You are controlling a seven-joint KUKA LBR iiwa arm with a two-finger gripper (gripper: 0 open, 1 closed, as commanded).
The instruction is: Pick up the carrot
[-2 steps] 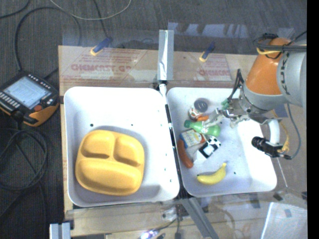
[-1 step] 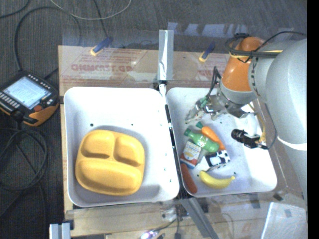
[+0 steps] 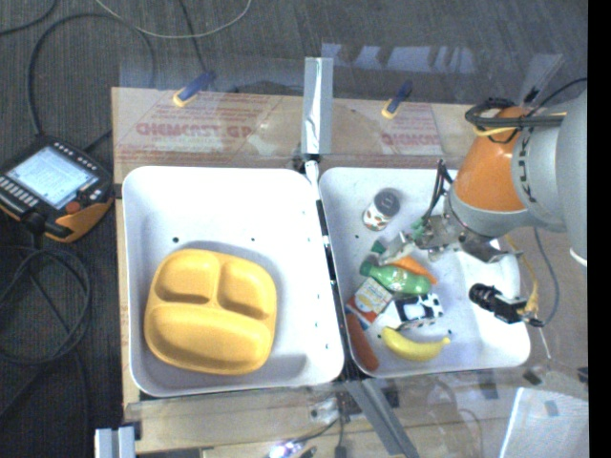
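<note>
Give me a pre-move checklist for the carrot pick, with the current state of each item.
1. Carrot located: ok. The carrot lies in the right bin.
2. Carrot free of clutter: not ok. The green bottle lies against it.
3. Gripper over the target: ok. The gripper sits just above the carrot's upper end.
4. Finger state: cannot tell.
5. Carrot in the grip: cannot tell; nothing is seen between the fingers.
6. Neighbours clear of the descent: ok for the banana and the small jar, both apart from the carrot.
</note>
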